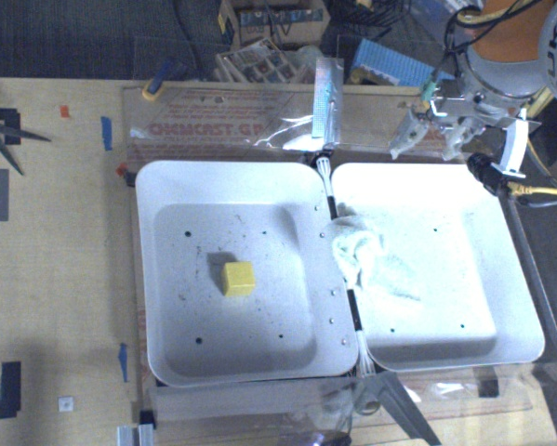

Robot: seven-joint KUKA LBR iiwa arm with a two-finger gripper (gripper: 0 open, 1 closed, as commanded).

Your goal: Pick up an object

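Two shallow white plastic bins sit side by side on the bench, the left bin (166,203) and the right bin (501,277) touching along their inner rims. One crumpled white cloth (357,249) lies at the right bin's inner edge. One small yellow cube (239,278), matte and blocky, rests alone near the left bin's middle. Above the right bin's far rim hangs the arm's two-finger gripper (433,137), fingers spread apart, grasping nothing.
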